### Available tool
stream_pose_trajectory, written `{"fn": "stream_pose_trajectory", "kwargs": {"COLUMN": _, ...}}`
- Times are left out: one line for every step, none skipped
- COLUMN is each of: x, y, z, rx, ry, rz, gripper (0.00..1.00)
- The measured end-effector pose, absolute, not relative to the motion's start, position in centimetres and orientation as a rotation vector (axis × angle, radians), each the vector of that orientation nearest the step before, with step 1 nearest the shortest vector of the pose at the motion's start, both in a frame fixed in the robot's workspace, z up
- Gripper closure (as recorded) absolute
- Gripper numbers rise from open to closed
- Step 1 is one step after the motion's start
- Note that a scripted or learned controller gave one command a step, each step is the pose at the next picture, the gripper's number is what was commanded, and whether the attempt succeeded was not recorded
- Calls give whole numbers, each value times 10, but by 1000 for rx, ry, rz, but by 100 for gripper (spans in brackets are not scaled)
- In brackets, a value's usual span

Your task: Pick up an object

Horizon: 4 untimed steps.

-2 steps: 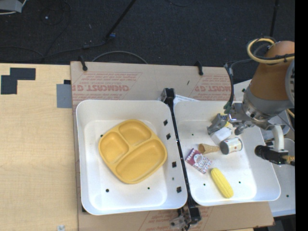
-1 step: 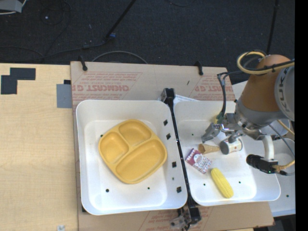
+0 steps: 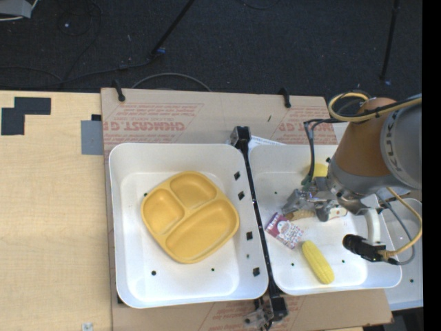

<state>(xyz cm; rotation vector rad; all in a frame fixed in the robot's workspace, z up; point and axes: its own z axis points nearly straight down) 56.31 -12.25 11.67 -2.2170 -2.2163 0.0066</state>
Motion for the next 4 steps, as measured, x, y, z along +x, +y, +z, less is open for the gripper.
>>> {"fn": "stream_pose_trajectory", "kwargs": {"x": 564, "y": -123, "z": 106, "rx": -2219, "ry": -2221, "rz": 1, "gripper": 0}}
{"fn": "stream_pose_trajectory", "kwargs": {"x": 563, "y": -123, "z": 114, "rx": -2222, "ry": -2213, "rz": 5, "gripper": 100}}
{"fn": "stream_pose_trajectory", "kwargs": {"x": 564, "y": -132, "z": 160, "rx": -2227, "ry": -2217, "rz": 0, "gripper": 100}}
{"fn": "stream_pose_trajectory", "kwargs": {"x": 561, "y": -143, "z": 211, "rx": -2228, "ry": -2219, "rz": -2, "gripper": 100}}
